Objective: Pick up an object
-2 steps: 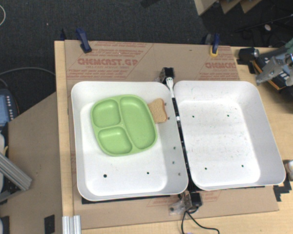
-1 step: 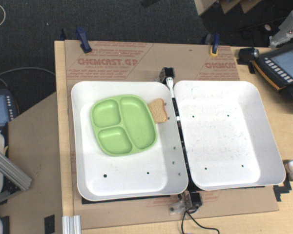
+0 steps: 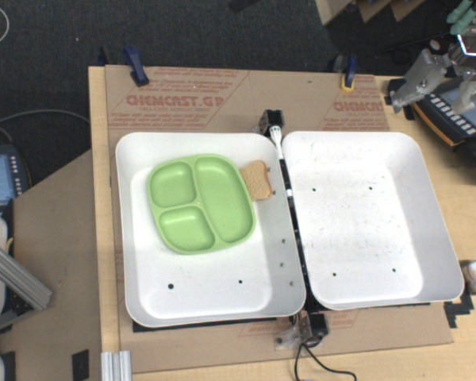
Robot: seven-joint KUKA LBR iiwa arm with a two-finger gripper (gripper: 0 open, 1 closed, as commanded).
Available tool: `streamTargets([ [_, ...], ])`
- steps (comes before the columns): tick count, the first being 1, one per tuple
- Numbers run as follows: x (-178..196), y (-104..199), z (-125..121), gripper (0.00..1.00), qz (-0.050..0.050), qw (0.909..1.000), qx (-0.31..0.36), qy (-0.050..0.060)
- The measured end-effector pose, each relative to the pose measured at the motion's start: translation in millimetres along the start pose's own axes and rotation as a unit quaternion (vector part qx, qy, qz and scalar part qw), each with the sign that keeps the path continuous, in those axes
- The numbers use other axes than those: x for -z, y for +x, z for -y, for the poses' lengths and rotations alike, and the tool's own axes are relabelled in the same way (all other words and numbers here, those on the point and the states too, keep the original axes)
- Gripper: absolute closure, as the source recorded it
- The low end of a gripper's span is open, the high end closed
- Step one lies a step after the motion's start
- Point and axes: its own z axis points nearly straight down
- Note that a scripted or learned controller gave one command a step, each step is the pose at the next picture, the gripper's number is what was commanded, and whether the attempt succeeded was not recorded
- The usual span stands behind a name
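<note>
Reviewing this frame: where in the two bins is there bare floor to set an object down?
The right bin has bare floor wall to wall. In the left bin, the front strip is bare; the green divided plate and tan block crowd its back.

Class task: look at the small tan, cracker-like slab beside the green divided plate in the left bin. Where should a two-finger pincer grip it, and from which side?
Probably from straight above, closing across the short width of the small tan slab. It lies flat; its left edge touches the green three-compartment plastic plate, so a finger there looks tight.
</note>
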Motion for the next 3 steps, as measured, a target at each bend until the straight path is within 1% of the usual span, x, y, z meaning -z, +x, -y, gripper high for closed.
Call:
streamTargets([
  [1,-0.9,132.8,30.4,0.00,0.000,1.0000,0.004,0.001],
  [2,10.0,125.0,28.1,1.00,0.001,1.0000,-0.004,-0.001],
  [3,-150.8,141.8,29.9,1.00,0.003,1.0000,-0.004,0.008],
])
